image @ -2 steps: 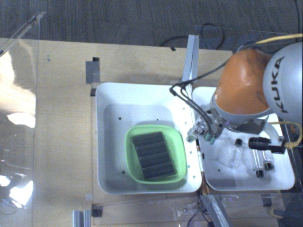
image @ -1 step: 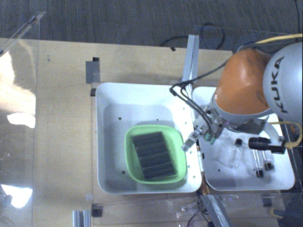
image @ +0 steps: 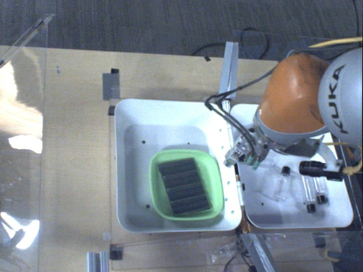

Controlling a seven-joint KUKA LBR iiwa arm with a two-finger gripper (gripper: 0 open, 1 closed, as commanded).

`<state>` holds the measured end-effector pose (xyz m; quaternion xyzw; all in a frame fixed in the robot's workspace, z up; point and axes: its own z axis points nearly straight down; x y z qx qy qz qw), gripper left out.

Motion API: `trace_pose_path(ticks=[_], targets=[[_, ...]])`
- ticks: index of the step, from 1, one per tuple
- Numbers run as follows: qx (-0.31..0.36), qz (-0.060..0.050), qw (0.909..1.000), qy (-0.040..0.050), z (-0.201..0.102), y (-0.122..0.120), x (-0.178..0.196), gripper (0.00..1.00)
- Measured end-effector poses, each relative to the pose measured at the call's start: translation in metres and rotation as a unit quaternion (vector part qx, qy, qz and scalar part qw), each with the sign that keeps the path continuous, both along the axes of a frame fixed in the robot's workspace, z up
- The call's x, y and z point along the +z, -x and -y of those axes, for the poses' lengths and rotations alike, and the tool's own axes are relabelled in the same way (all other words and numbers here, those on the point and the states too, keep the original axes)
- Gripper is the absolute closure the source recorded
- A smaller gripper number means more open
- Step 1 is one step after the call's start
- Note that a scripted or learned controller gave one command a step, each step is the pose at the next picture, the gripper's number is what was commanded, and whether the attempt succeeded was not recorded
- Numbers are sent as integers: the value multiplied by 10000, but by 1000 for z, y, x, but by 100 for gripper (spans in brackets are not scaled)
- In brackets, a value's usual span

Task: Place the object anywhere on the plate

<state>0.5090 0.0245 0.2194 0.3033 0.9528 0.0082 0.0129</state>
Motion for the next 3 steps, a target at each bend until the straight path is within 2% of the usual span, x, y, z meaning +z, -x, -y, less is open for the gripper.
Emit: trace_pose_path(ticks=[1,2,3], targets=[[-1,-1,10000,1,0,0,0,0],[0,41,10000,-13,-1,-2,12,100],[-3,41,10000,-12,-1,-2,12,0]])
